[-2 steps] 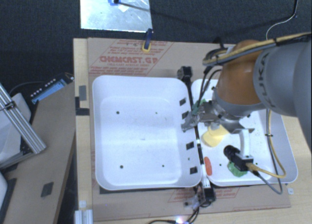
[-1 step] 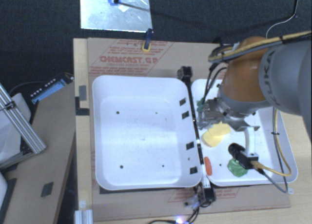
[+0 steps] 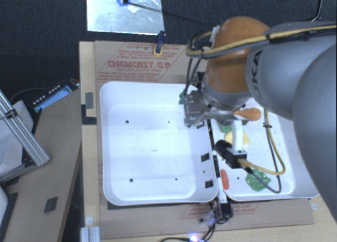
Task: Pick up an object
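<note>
The grey arm, with its rounded orange band, reaches in from the right and hangs low over the seam where the two bins meet. Its metal two-finger gripper [image 3: 191, 113] sits just over the right rim of the shallow, glossy white plastic left bin [image 3: 147, 151]. From above, the wrist hides the tip, so it cannot be told whether the gripper is spread or pressed together, and nothing is seen caught in it.

The things to pick lie in the matching right bin [image 3: 274, 196], clustered along its left side, probably because the sloping walls let them slide there. They are a smooth orange lobed piece [image 3: 249, 113] on the far side, a pale yellow rounded piece [image 3: 238, 139] near it, a small red oblong piece [image 3: 225, 178] close to the seam, and a crinkled green leaf-like piece [image 3: 256, 182] on the near side. Both bins rest on a flat brown cardboard sheet with red print [image 3: 137, 63], which keeps them level.
</note>
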### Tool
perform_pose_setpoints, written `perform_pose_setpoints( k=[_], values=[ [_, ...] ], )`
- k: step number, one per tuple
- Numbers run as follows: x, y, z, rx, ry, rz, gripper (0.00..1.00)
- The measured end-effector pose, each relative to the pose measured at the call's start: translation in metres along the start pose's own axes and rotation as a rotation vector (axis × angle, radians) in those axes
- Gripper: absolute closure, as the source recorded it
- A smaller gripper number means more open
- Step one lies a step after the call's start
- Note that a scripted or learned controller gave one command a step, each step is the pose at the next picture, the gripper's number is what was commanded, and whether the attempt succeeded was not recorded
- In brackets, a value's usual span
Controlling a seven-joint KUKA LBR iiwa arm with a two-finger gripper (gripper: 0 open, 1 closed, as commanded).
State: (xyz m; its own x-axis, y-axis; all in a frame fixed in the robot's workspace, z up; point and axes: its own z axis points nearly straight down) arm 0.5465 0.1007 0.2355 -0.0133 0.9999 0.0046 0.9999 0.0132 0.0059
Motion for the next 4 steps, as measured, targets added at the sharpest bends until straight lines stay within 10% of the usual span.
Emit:
perform_pose_setpoints(
  k=[1,2,4],
  values=[
    [0.057,-0.007,-0.192,-0.014,0.004,0.002,1.00],
    [0.050,0.082,-0.212,-0.004,-0.005,0.013,1.00],
    [-0.065,0.122,-0.188,0.004,-0.006,0.016,1.00]
  ],
)
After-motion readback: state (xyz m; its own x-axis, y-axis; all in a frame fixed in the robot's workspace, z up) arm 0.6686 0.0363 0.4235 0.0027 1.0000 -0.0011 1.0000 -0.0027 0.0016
